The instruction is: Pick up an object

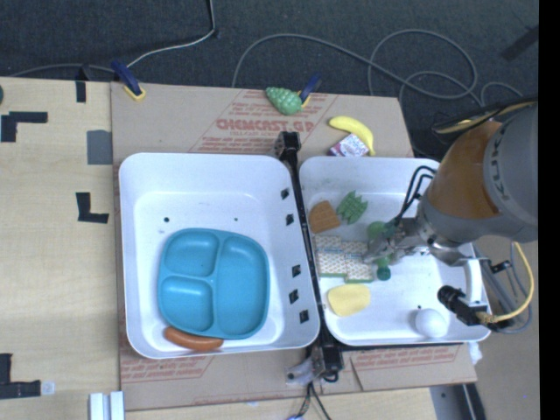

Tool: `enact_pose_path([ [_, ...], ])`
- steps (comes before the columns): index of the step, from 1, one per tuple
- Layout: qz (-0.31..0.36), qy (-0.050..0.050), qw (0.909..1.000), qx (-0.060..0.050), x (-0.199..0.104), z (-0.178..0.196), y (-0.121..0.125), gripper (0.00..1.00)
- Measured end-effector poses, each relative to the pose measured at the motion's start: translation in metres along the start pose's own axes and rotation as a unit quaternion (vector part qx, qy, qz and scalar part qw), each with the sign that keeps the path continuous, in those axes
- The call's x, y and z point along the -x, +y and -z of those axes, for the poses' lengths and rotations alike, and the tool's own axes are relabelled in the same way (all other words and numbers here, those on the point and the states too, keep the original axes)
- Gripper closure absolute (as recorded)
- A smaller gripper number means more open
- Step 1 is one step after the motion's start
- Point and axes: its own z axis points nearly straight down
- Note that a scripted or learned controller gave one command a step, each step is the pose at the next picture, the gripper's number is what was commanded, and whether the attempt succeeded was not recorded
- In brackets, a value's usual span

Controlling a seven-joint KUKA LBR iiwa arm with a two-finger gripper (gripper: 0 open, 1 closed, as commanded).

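We find the gripper (pixel 383 254) low in the right bin (pixel 398 320), over the cloth (pixel 339 259) and beside small green pieces (pixel 381 231); whether it is parted or clamped we cannot tell. Candidates lie loose and apart, which we judge favours single picks: a soft yellow lump (pixel 348 300), a smooth white ball (pixel 430 322), a ridged green toy (pixel 353 206). The left bin (pixel 140 199) holds a glossy blue tray (pixel 213 282).

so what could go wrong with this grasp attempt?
1. The gripper is low in the right bin, over a tight cluster: small green pieces, a mesh pad and a leafy green toy. It may catch two things or just nudge them.
2. The yellow piece and orange piece lie close by and could get pushed aside.
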Motion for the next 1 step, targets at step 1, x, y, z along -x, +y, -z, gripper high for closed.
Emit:
enact_pose_path([
  [1,0.002,0.001,1.0000,-0.007,-0.0792,0.0843,-0.0235,1.00],
])
